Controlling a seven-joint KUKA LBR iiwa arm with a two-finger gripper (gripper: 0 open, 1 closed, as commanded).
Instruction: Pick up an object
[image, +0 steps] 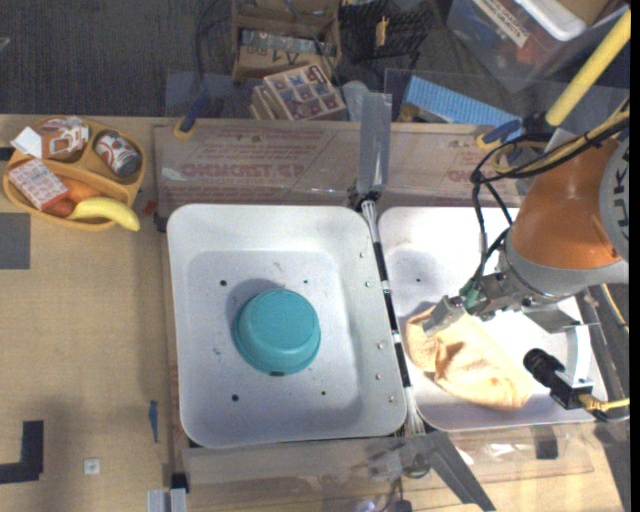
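We count two bins: one teal bowl (278, 330) in the left bin (200, 250), one tan cloth (468, 362) in the right bin (420, 235). The gripper (462, 304) pinches the cloth's upper edge.

The grey KUKA arm with its broad orange band (565, 225) reaches in from the right edge of the view, angled down and to the left. Below the band, the wrist narrows to the two-finger metal gripper (462, 303), which points leftward and sits low. Black cables (497, 165) loop beside the arm.
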